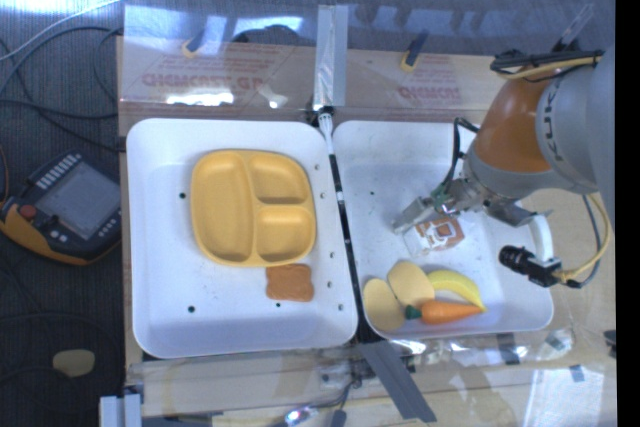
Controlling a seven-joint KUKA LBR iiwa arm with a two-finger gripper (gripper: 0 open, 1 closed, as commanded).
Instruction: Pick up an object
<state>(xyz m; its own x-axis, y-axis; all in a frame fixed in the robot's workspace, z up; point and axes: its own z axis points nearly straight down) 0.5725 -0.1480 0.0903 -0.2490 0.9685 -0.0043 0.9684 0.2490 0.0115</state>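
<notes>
Judging from the arm's posture, the step in hand is the descent onto a small packet (440,234) in the right bin (400,147). The gripper (432,210) hangs just above the packet's upper left corner; whether it is open or closed cannot be told, and nothing is seen between its tips. To do this well, the tips should straddle the packet's short side and press flat to the floor before closing, since so thin an item is likely to slip. The packet looks flat, white with an orange-brown print, lying alone. Below it, near the bin's lower wall, sit a banana (458,287), a carrot (448,312) and two pale yellow pieces (396,292), close enough to obstruct a wide sweep. Left of the packet, in the other bin, lie a yellow tray (252,207) and a toast-like piece (290,283).
</notes>
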